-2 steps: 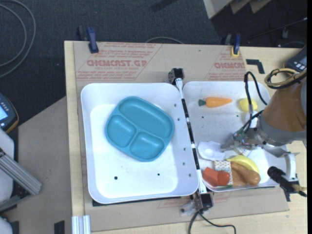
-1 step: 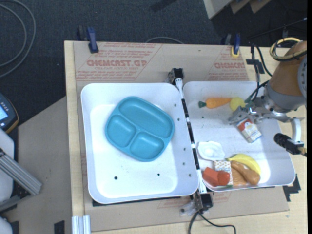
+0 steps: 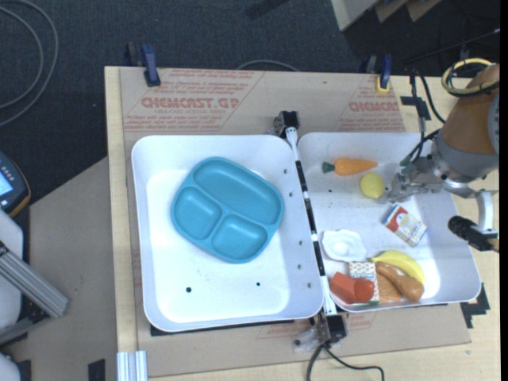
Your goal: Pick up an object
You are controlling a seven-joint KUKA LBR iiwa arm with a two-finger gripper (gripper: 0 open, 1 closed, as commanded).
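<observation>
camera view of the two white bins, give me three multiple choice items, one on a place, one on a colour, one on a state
1. Where does the blue three-compartment plastic plate lie?
A. in the left white bin
B. in the right white bin
C. on the cardboard outside the bins

2. What colour is the small round ball-like fruit beside the gripper?
A. red
B. yellow
C. purple

3. How does the blue plate sit?
A. upside down
B. standing on its edge
C. flat, its compartments facing up

Answers:
1. A, the plate rests on the floor of the left bin, apart from the toy food.
2. B, it is yellow and lies just below the orange toy carrot.
3. C, all three hollows face the camera.
</observation>
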